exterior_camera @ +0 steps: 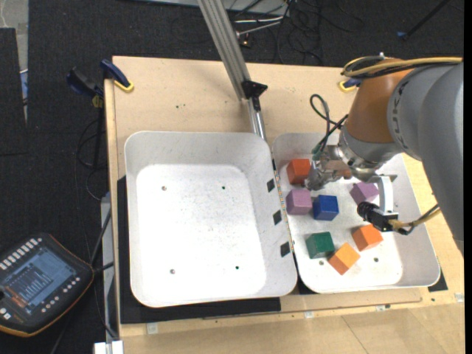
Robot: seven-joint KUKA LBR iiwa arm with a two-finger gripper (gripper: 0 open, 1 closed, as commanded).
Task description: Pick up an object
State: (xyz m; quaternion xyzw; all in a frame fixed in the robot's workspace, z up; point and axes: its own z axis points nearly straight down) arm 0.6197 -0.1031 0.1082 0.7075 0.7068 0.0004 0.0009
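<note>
Dark floor point(51, 21), tan wooden bench point(184, 87), cables point(273, 13), teach pendant point(37, 282)

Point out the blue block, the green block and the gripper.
blue block point(325, 207), camera view, top face.
green block point(320, 244), camera view, top face.
gripper point(318, 181), camera view, its tip above the blocks.

Fig.: colour key. Bench point(192, 87): pale tan wood. L bin point(147, 153): white w/ fine dark speckling. R bin point(413, 268): white. Blocks in R bin: red-orange block point(298, 170); lilac block point(299, 200); blue block point(325, 207); 2nd lilac block point(364, 192); green block point(320, 244); light orange block point(344, 258); deeper orange block point(366, 237). Arm point(435, 102): grey w/ orange band point(369, 109); hand point(318, 174) metallic grey/black. Clamps point(110, 71) at bench corner: blue w/ yellow tips. Pendant point(37, 282): grey-black casing, orange trim, bluish screen. Floor point(51, 161): black.
</note>
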